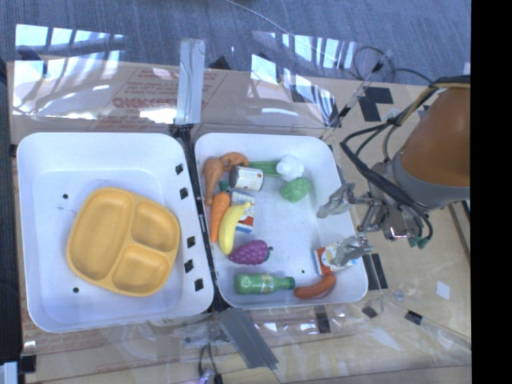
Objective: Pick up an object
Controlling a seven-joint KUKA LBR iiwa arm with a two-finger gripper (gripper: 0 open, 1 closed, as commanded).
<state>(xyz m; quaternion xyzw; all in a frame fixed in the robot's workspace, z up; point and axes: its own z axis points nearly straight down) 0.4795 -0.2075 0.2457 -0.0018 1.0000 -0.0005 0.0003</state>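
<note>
The right bin holds several toy foods: an orange carrot, a yellow banana, purple grapes, a green bottle, a red sausage, a tin can, a green pepper and a white piece. My gripper hangs over the bin's right rim, open, its fingers spread wide with nothing between them. Its lower finger sits just beside a small red-and-white carton in the bin's right corner.
The left bin holds a yellow divided plate. A brown pastry and a small printed box lie by the divider. Cables trail from the arm over the bench at right.
</note>
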